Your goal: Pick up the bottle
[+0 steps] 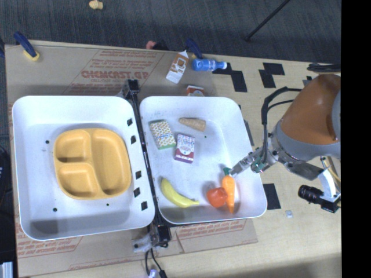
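Nearest the lens, along the bottom rim of the right bin, lie a banana, a red tomato and an orange carrot, the carrot touching the tomato's right side.

Well away from these, the bottle lies on its side on the bench beyond the far edge of the right bin. It is blue with a paler end pointing right, and nothing grips it. Just to its left sits a small carton, tilted, and between the bottle and the bin rim a small red-and-white packet rests on the bench.

Inside the right bin, a patterned box and a red-and-white pouch lie side by side near the middle, with a tan piece of bread a little farther back.

At the bin's right wall, the gripper hangs just above the carrot's green top, reaching in from the grey arm with its orange band. Whether its fingers are spread or pressed together cannot be told at this angle; nothing shows between them.

In the left bin sits a yellow divided plate.
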Tool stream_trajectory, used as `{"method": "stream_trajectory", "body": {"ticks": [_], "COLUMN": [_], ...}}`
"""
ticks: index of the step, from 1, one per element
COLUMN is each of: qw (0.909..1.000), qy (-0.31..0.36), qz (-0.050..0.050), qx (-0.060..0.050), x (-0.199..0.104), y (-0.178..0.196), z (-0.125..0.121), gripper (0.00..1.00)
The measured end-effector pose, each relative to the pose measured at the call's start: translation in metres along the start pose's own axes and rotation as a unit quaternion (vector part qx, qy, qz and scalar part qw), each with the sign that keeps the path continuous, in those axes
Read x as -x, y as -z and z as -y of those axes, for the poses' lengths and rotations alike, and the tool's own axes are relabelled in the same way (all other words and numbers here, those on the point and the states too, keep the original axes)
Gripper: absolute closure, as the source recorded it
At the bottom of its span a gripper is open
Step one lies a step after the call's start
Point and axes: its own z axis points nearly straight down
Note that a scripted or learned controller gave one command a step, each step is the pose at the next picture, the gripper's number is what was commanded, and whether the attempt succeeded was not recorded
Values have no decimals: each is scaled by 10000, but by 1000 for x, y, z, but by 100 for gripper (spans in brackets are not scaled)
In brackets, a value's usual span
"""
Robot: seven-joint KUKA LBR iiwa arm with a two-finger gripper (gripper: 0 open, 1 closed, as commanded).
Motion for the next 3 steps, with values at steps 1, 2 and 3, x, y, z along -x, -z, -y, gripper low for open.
{"method": "stream_trajectory", "body": {"ticks": [1,2,3], "qw": [9954,9917,9950], "qy": [-959,-1288,-1002], "qz": [1,-18,-8], "qx": [-1,-16,-4], "x": [0,-1,0], "y": [12,-56,-19], "z": [0,1,1], "gripper": [100,100,100]}}
